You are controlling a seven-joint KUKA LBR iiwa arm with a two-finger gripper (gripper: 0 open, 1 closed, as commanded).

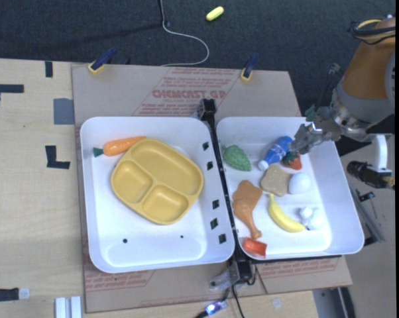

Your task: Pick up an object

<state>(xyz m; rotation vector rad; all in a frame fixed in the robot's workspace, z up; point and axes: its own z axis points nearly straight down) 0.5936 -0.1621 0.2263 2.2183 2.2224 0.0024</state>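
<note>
The right bin [339, 197] holds several toy foods: a blue bottle [278, 150], a green leafy piece [237, 157], a tan bread slice [275, 179], a white egg [299, 183], a brown drumstick [247, 206], a yellow banana [283, 218], a red piece [254, 246], a small white item [307, 212] and a small red item [291, 159]. My gripper [304, 140] hangs over the bin's upper right part, just right of the blue bottle and above the small red item. I see nothing held between its fingers.
The left bin [97, 197] holds a yellow divided tray [157, 179] and an orange carrot [122, 146] along its upper left. A yellow object [215, 13] lies on the dark floor beyond the bench. A cable [186, 35] runs above the cardboard sheet.
</note>
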